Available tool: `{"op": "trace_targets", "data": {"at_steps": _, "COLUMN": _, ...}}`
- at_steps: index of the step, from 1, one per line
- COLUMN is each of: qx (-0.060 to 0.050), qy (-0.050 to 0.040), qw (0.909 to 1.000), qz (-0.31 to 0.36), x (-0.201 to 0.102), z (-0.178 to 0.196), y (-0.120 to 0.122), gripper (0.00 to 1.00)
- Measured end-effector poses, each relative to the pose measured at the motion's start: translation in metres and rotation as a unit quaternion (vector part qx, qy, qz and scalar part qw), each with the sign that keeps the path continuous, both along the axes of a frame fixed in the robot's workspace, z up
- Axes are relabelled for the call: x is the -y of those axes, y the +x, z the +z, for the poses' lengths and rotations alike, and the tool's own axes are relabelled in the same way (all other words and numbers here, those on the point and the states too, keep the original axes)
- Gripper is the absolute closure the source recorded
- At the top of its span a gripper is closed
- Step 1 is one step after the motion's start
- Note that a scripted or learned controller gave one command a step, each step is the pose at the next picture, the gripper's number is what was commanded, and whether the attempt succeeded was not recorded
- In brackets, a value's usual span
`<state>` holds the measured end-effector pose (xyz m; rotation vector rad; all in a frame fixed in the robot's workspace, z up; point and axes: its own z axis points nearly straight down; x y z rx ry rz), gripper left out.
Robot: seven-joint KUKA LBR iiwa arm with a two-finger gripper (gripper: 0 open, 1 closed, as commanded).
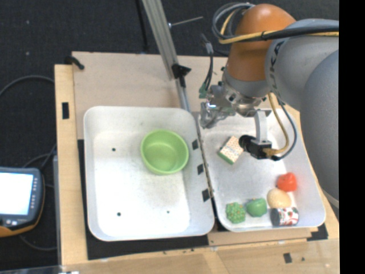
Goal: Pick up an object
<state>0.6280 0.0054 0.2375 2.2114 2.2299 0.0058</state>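
One small block (230,150) lies just beside the gripper (212,114).

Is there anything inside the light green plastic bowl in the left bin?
The round light green plastic bowl stands upright in the left white bin, and its whole inner floor shows with nothing in it. Whatever lies beneath the bowl is covered.

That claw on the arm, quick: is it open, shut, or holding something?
Gripper: cannot be told; it sits low over the right bin's upper left corner, with nothing visibly held.
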Motion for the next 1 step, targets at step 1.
{"op": "trace_targets", "data": {"at_steps": 1, "qx": -0.002, "qy": -0.0003, "qw": 1.0000, "qz": -0.001, "x": -0.0525, "z": -0.0089, "y": -0.0072, "gripper": 1.00}}
